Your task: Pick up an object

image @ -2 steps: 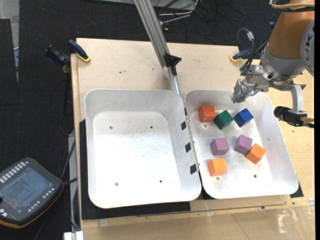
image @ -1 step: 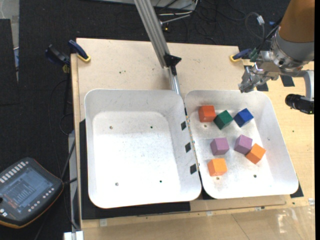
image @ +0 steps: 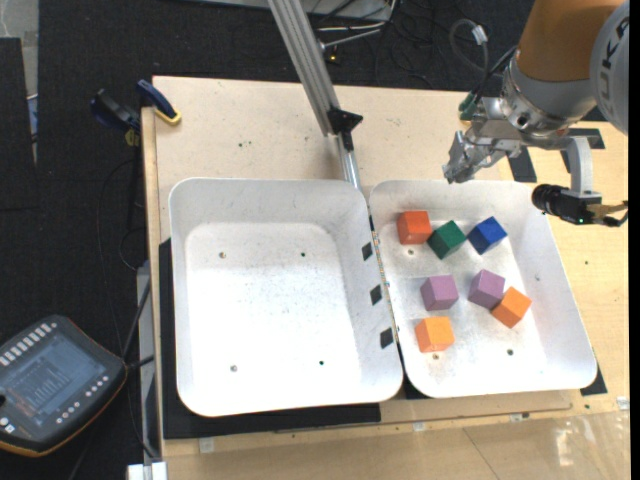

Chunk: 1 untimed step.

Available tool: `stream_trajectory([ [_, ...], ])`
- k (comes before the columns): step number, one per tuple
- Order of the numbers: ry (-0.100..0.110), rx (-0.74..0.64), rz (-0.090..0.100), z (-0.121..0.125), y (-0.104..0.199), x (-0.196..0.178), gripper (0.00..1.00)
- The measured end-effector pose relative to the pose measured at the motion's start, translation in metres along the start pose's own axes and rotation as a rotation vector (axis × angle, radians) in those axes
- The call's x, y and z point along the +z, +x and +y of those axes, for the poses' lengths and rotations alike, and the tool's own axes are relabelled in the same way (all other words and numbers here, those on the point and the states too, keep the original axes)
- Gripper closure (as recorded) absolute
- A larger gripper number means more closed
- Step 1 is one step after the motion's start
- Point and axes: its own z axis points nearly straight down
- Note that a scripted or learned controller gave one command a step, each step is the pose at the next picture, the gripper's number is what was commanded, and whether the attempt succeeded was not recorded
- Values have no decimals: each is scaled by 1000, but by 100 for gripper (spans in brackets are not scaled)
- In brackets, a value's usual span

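The end effector point(image: 462, 168) hung over the right bin's point(image: 560, 358) far rim, grip state impossible to tell. The blocks lay below and toward the camera; the blue block point(image: 488, 234) and green block point(image: 447, 239) were nearest.

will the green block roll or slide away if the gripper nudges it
The green block looks flat-faced, so it would likely slide, not roll. It seems to touch the red-orange block, which may shift too. It looks rigid.

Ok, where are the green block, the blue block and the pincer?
green block point(image: 447, 238), camera view, its top face
blue block point(image: 487, 233), camera view, its top face
pincer point(image: 458, 168), camera view, between its fingertips
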Motion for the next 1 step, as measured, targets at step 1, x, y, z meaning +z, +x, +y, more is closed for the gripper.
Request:
stream_trajectory([
  [1,1,-1,0,13,51,10,100],
])
